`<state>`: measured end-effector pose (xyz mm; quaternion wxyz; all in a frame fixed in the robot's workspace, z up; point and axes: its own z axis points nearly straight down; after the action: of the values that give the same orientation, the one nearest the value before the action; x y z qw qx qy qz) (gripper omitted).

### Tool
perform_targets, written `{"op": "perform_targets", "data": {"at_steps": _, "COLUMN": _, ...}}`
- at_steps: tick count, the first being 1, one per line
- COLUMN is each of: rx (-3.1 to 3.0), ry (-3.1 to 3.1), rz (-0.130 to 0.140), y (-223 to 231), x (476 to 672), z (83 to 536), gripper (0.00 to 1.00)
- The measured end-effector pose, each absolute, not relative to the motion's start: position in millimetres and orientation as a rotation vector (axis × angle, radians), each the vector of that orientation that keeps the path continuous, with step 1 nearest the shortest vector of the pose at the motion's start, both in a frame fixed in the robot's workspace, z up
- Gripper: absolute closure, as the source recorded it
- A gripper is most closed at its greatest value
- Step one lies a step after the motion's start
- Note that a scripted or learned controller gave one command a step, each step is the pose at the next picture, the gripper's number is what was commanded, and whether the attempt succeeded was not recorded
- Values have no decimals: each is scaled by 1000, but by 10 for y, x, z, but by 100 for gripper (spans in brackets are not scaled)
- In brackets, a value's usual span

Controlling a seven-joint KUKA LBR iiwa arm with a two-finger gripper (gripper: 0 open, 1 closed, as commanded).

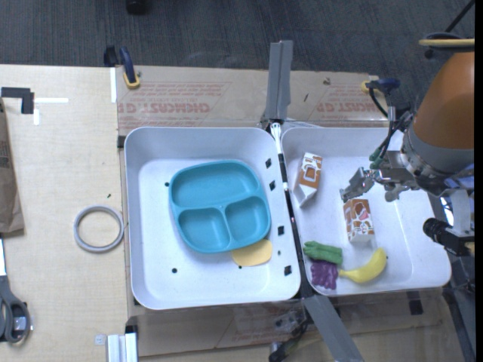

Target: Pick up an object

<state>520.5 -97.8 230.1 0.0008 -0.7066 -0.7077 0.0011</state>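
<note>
Camera view, claw (356,188) above carton (359,221), banana (365,267)

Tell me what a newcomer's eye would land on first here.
First, the bright blue divided plate in the left bin, with a yellow chip at its lower edge. Next, the orange-banded arm on the right, its gripper over the right bin above a small carton. Near the front of that bin lies a banana.
</note>
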Motion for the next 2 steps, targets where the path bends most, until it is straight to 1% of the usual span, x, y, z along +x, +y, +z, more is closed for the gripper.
{"op": "perform_targets", "data": {"at_steps": 1, "rx": -2350, "ry": -2080, "rz": 4, "y": -1486, "x": 5229, "z": 1085, "gripper": 0}}
{"op": "perform_targets", "data": {"at_steps": 2, "rx": -2461, "ry": -1951, "rz": -1, "y": -1593, "x": 5310, "z": 926, "gripper": 0}}
